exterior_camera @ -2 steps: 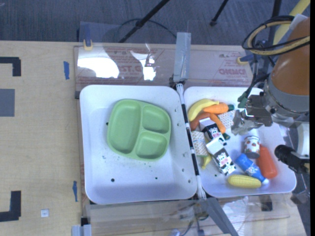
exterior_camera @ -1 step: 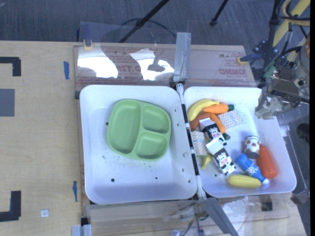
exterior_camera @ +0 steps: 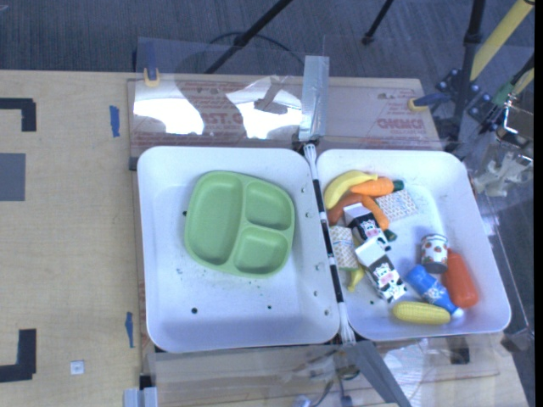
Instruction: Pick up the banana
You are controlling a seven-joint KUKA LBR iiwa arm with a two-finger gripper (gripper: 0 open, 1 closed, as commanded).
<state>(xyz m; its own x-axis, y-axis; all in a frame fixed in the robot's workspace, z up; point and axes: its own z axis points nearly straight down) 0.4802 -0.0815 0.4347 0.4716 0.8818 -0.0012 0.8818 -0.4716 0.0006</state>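
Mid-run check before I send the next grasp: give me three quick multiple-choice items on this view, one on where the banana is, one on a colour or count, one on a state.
1. Where does the banana lie?
A. In the right bin, at its upper left corner
B. On the green tray
C. On the bench outside both bins

2. How many compartments does the green tray have?
A. Two
B. Three
C. Five

3. What is the banana's state?
A. Lifted clear of the bin
B. Lying in the bin, with an orange carrot against it
C. Lying on the left bin's floor

Answers:
1. A: the yellow curve sits in the right bin, close to the divider between the bins.
2. B: one long section and two smaller ones show in the tray, which rests in the left bin.
3. B: it lies among the toys, with the carrot touching its right side.
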